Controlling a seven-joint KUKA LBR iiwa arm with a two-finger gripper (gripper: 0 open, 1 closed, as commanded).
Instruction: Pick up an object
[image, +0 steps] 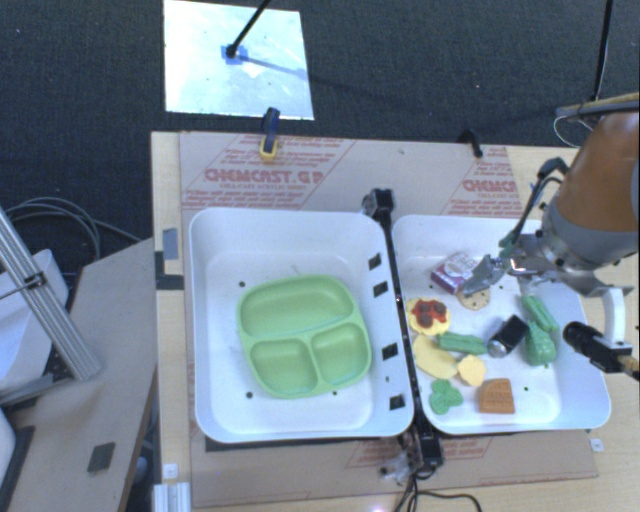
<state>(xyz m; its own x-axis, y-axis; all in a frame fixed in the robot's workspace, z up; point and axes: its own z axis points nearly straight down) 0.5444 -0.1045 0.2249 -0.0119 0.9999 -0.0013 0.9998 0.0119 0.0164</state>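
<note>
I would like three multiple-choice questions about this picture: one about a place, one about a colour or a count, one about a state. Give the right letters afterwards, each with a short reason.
1. Where does the green divided plate lie?
A. in the left bin
B. in the right bin
C. on the bench outside the bins

2. How many compartments does the plate have?
A. two
B. three
C. five

3. Where is the gripper now?
A. over the plate
B. over the right bin, near the cracker and the small purple-and-white packet
C. outside both bins

Answers:
1 A: the plate lies alone on the floor of the left bin.
2 B: one long section at the top and two smaller ones below it.
3 B: the gripper tip is at the upper left of the toy food, beside the packet.
</note>
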